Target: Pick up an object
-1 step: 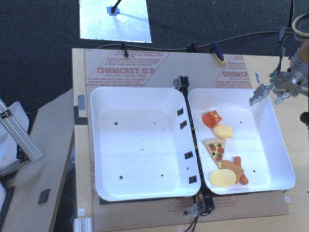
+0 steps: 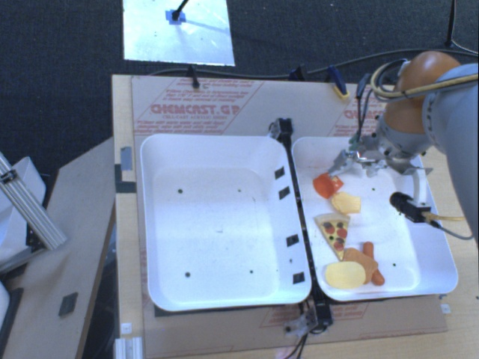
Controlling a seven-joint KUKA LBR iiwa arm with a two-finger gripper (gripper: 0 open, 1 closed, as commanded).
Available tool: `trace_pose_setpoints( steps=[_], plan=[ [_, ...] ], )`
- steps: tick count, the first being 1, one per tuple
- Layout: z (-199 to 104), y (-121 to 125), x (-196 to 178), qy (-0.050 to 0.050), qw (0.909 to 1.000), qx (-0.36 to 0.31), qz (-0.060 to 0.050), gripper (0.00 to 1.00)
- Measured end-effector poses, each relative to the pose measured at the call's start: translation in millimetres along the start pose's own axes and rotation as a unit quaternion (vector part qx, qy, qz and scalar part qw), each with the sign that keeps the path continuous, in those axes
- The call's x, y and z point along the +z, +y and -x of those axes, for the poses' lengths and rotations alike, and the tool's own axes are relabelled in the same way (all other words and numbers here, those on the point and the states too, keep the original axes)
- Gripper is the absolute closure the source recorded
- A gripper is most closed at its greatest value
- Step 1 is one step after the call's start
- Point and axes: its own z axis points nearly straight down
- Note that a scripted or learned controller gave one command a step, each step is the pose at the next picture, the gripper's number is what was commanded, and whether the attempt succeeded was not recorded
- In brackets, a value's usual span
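Observation:
The right bin (image 2: 436, 254) holds several toy foods. A red-orange piece (image 2: 327, 185) lies at the bin's upper left, with a pale yellow piece (image 2: 346, 203) just below and to its right. A pizza slice (image 2: 334, 232) lies further toward the front. Near the front edge are a brown and red sausage-like piece (image 2: 367, 262) and a yellow disc (image 2: 345, 275). My gripper (image 2: 349, 161) hangs low over the back of this bin, its tip just above and right of the red-orange piece. Nothing is visibly held.
The left bin (image 2: 217, 223) sits beside the right one, with a black clipped divider (image 2: 293, 208) between them. The grey arm and its orange band (image 2: 419, 81) cover the bin's back right corner. A black cable part (image 2: 408, 204) hangs over the bin's right side.

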Motion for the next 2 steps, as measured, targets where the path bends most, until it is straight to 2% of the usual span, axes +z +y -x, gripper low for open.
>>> trace_pose_setpoints(
  steps=[1, 2],
  plan=[
    [-6.7, -84.3, 17.8, 0.003, 0.9999, 0.001, -0.012, 0.00],
    [-44.6, -47.5, 17.1, 0.002, 1.0000, -0.003, -0.008, 0.00]
  ],
)
